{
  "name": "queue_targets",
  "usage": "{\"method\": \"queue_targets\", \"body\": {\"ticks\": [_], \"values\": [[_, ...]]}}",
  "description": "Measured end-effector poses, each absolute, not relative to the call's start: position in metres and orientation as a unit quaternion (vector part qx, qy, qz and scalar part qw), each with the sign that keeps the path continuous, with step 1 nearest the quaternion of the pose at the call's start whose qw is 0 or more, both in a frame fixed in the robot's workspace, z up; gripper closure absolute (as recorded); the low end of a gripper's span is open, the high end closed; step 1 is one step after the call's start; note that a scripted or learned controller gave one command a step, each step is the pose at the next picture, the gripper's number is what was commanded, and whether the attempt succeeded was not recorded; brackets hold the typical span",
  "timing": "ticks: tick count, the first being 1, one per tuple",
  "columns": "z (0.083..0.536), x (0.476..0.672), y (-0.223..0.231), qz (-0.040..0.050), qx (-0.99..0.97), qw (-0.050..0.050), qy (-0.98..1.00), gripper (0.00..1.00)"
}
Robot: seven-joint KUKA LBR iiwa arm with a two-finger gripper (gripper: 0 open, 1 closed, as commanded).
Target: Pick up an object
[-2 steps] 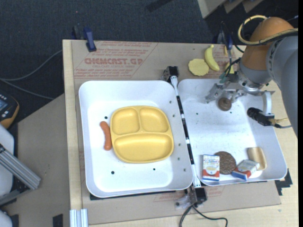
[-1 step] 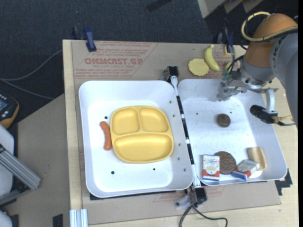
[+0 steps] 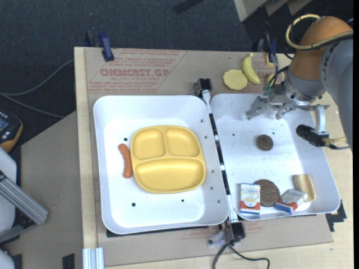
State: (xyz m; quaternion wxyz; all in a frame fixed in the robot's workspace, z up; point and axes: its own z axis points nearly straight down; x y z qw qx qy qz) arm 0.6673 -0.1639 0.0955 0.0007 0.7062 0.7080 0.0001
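My gripper [image 3: 267, 112] hangs over the far edge of the right bin [image 3: 241, 167], its two grey fingers spread open with nothing between them. A small round brown cookie [image 3: 265, 143] lies just in front of it, apart from the fingers. Along the bin's near edge sit a small carton [image 3: 250, 198], a dark brown patty [image 3: 269, 191], a blue, white and red packet [image 3: 290, 200] and a tan roll [image 3: 304, 185].
The left bin [image 3: 112, 195] holds a yellow divided plate [image 3: 167, 158] with an orange sausage [image 3: 126, 160] beside it. A banana [image 3: 251, 69] and a yellow disc [image 3: 235, 79] lie on the board behind the right bin. A black part of the arm [image 3: 309, 134] overhangs the right bin's right side.
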Motion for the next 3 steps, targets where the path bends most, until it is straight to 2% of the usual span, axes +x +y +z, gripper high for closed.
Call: {"method": "queue_targets", "body": {"ticks": [1, 2, 3], "values": [[0.084, 0.616, -0.178, -0.0016, 0.708, -0.003, 0.706, 0.0], [0.095, 0.619, -0.176, 0.0006, 0.707, 0.001, 0.707, 1.0], [0.095, 0.619, -0.176, 0.0004, 0.707, 0.0, 0.707, 0.0]]}}
